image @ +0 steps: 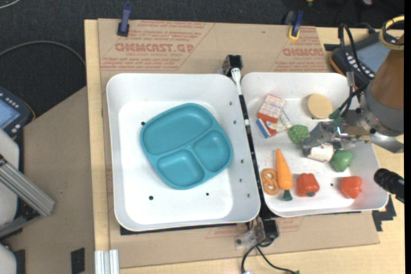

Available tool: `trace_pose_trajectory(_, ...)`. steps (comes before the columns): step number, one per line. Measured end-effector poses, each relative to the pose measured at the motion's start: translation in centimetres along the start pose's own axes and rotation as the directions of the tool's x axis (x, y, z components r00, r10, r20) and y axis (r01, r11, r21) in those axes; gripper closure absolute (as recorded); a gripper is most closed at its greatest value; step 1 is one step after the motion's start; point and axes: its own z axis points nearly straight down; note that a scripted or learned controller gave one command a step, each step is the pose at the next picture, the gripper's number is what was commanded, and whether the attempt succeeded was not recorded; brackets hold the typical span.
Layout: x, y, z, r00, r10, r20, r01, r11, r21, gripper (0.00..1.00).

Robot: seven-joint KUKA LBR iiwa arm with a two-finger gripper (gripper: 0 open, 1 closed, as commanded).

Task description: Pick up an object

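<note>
One blue plate (185, 145) lies in the left bin (122, 138); at its 3 o'clock, the gripper (323, 140), finger state indiscernible, hovers among nine toy foods.

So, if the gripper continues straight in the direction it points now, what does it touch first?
Probably the white object right under the gripper, beside the broccoli. Depth is hard to judge from this slanted view, so it could reach the bin floor instead.
</note>
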Motion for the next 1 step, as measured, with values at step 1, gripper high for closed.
trace_pose_trajectory(1, 1.80, -0.21, 4.29, 1.000, -0.002, -0.005, 0.002, 1.000, 0.013, 0.00)
